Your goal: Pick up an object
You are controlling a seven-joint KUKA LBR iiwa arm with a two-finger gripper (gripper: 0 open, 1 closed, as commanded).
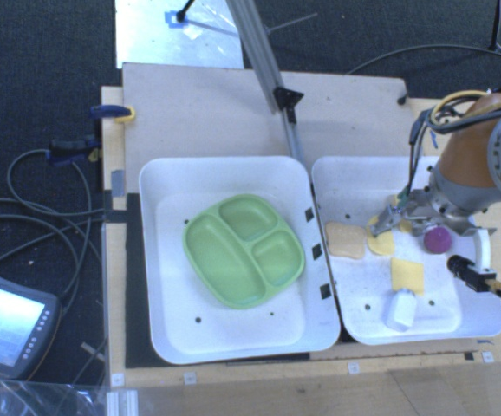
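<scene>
Gripper point(393, 217) low in right bin point(493, 323), tips at yellow round piece point(380, 243); finger spread unreadable, cannot tell whether anything pinched. Tan flat piece point(347, 240) at 9 o'clock of round piece, touching. Purple ball point(437, 239) at 3 o'clock. Yellow square point(407, 275), white bottle point(401, 309) toward 5 o'clock. Green divided plate point(244, 250) in left bin point(165, 319).

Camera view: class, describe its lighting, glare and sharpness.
Camera view: even, soft overhead light with faint shadows; the white bins look bright and slightly washed out; glare on the pale floor sheet at top; small objects near the gripper are soft, the green divided plate clearer.
</scene>
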